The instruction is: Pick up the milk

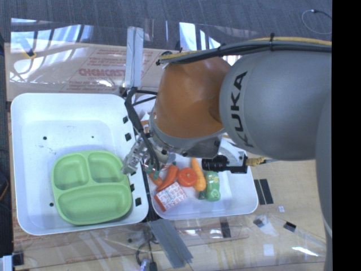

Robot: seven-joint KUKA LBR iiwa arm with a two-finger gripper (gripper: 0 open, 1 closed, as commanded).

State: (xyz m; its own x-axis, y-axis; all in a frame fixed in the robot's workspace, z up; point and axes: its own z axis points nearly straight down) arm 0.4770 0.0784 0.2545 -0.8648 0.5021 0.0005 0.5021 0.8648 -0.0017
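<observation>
Reaching in from the right, the arm (248, 89) hangs low over the right bin (248, 199), its orange band covering most of that bin's far part. The gripper (136, 158) sits at the divide between the two bins, just above the right edge of the green tray (90, 188) in the left bin (34, 129); how wide it stands cannot be told, nor whether it holds anything. The milk carton (170, 196) lies tilted at the right bin's near left, beside a carrot (168, 175), a tomato (187, 177) and a green vegetable (212, 186).
</observation>
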